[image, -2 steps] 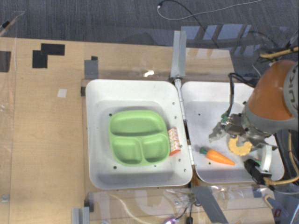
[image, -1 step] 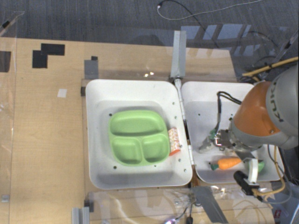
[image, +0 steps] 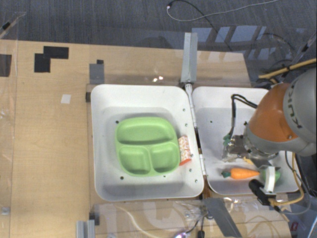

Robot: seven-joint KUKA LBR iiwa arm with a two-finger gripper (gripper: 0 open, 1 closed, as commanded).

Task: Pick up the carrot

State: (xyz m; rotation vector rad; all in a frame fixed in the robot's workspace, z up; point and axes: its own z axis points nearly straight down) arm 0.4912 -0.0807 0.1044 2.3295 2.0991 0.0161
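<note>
Nearest you, along the bottom edge, loose cables point(image: 163, 222) trail across the bench point(image: 44, 157). Working from the left, you have the left bin point(image: 106, 182), and in it a green tray point(image: 147, 145) with three compartments, lying flat. Just beside the tray's right edge, against the bin wall, sits a small packet point(image: 184, 149) with a red end; you need not concern yourself with it. Past the divider comes the right bin point(image: 213, 113), and that is where your work is. You will find the carrot point(image: 244, 173) lying on its side on the bin floor near the front wall, orange body pointing left, green top to the right. It rests flat and nothing is lifting it, so count the pick as not yet done. The gripper point(image: 235, 150) hangs just behind and above the carrot, close to it, under the orange-banded arm point(image: 277, 120); from this angle you cannot tell its state, since the wrist hides it. By my judgement the approach is nearly made, and the descent, the grasp and the lift are all left to do.
</note>
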